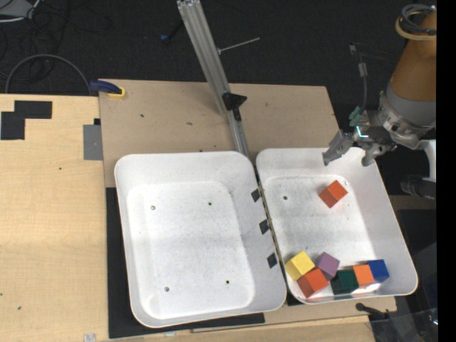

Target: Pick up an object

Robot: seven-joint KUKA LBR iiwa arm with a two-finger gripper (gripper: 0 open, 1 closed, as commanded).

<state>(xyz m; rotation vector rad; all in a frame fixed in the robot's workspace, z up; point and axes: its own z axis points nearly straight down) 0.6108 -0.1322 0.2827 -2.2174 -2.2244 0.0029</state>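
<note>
The claw [350, 150] hangs over the right bin's [370, 184] far rim, fingers spread apart, gripping nothing. An orange cube [333, 193] lies alone just beneath it. Yellow [301, 263], purple [328, 263], red [313, 282], green [345, 281], orange [364, 273] and blue [378, 269] cubes crowd the near corner. An aluminium rail [210, 63] slants across the tabletop [171, 116]. No writing is legible.

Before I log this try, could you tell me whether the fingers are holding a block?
No: the fingers are spread apart with nothing between them, above the right bin's far edge.
</note>
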